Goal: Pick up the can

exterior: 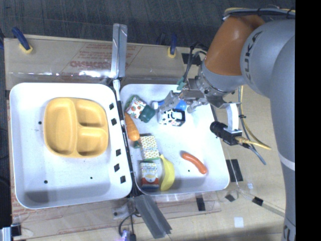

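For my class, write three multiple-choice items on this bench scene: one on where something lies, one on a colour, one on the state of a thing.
1. Where does the divided tray lie?
A. in the left bin
B. in the right bin
C. on the bench outside both bins

2. What colour is the sausage near the right bin's front corner?
A. blue
B. red-orange
C. white

3. How does the carrot rest?
A. standing on end
B. lying flat by the wall between the bins
C. raised in the air

Answers: 1 A, the yellow tray sits in the left bin. 2 B, it shows red-orange against the white floor. 3 B, it lies flat along the right bin's left wall.
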`<state>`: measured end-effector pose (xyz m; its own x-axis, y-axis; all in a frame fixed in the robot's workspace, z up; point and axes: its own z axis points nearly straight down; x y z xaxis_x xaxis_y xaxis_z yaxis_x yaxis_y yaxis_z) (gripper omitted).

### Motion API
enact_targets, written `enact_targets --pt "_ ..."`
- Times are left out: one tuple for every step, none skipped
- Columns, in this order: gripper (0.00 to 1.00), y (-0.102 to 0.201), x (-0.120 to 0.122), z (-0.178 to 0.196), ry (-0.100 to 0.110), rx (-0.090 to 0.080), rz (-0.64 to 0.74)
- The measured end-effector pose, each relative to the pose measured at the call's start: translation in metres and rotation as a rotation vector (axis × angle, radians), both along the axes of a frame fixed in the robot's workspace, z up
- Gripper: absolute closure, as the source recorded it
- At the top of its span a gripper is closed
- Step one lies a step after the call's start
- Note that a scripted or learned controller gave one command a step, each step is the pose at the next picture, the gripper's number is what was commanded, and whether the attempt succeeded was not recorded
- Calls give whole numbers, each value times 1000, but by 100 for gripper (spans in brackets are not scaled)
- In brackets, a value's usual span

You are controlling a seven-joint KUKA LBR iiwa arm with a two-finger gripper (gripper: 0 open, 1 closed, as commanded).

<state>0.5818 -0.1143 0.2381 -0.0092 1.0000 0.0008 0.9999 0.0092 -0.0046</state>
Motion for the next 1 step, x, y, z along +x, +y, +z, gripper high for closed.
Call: enact_targets --pt "100 1 0 10 2 0 6"
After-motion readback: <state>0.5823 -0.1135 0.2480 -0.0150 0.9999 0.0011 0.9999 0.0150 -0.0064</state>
